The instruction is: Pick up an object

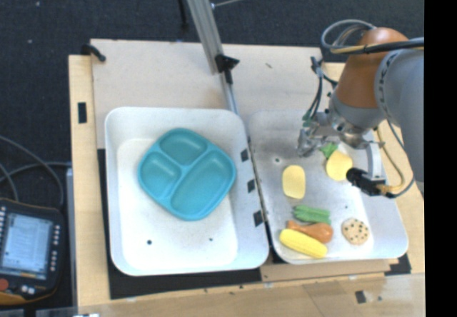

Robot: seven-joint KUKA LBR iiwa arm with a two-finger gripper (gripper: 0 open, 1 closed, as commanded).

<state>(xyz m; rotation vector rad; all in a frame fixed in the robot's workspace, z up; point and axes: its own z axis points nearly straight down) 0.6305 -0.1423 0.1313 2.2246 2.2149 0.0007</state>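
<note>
**Op:** My arm (371, 80) is low over the right bin (378, 244), claw (308, 143) hanging near the bin's far side. I can't tell from this angle how the claw is set.

**Log:** Holding anything?

**Op:** Nothing I can see in it. I judge the pick not yet made.

**Log:** Candidates?

**Op:** Closest is a small green piece (329, 150) just right of the claw, touching a yellow lemon (338, 165). A pale yellow block (293, 181) sits just below the claw. Farther below, near the bin's front: green beans (311, 213), a carrot (314, 228), a corn cob (303, 243), a cookie (355, 230).

**Log:** Left bin?

**Op:** A blue tray (187, 173), well left of the claw. What's left, I reckon: descend, close, lift.
</note>
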